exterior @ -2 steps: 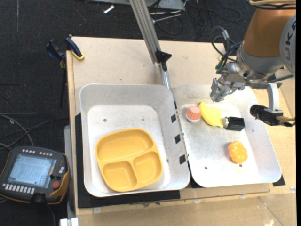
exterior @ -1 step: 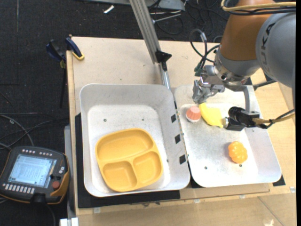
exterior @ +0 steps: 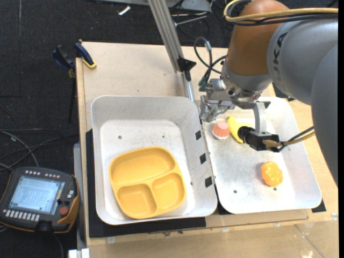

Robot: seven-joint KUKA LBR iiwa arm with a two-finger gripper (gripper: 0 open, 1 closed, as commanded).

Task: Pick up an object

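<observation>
My gripper (exterior: 214,110) hangs over the far left corner of the right bin (exterior: 293,195), close to the wall between the bins. Just below it lies a small pink and white object (exterior: 220,129). A yellow object (exterior: 235,127) lies right beside the pink one, partly hidden by the robot's own parts. An orange lumpy object (exterior: 271,173) rests alone nearer the front of the right bin. I see nothing held in the gripper.
The left bin (exterior: 107,112) holds a yellow divided tray (exterior: 146,181) in its front half. A slanted metal rod (exterior: 169,34) rises behind the bins. A teach pendant (exterior: 37,198) sits off the bench at the lower left.
</observation>
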